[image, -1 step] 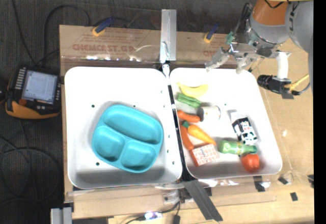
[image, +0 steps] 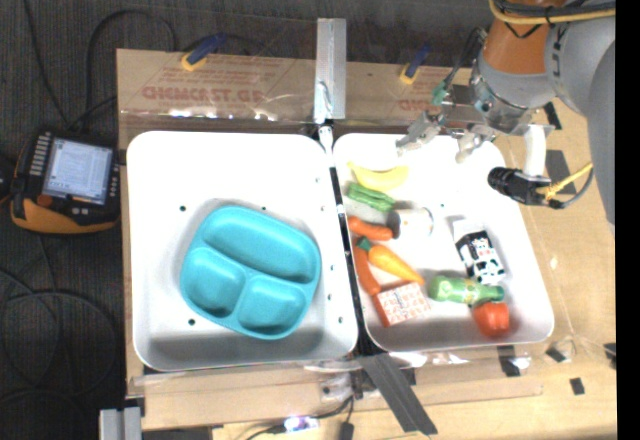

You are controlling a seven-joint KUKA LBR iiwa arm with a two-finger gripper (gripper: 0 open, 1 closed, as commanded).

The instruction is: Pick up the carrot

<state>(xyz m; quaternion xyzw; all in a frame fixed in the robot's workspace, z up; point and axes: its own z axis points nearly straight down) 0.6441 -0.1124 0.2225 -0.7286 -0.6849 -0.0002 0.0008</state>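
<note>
The carrot (image: 389, 261) lies in the right bin (image: 520, 228), orange with a green top, slanting from upper left to lower right near the bin's middle. A second orange piece (image: 370, 228) lies just above it and another (image: 366, 278) runs along the bin's left wall. My gripper (image: 442, 139) hangs over the bin's far edge, well above and to the right of the carrot. Its two fingers are spread apart with nothing between them.
The right bin also holds a banana (image: 381, 175), a green vegetable (image: 370, 197), a white cylinder (image: 414, 221), a black-and-white toy (image: 480, 257), a red-and-white box (image: 401, 304), and a green piece (image: 452, 288) beside a red tomato (image: 491, 317). A blue divided tray (image: 252, 269) sits in the left bin (image: 160, 188).
</note>
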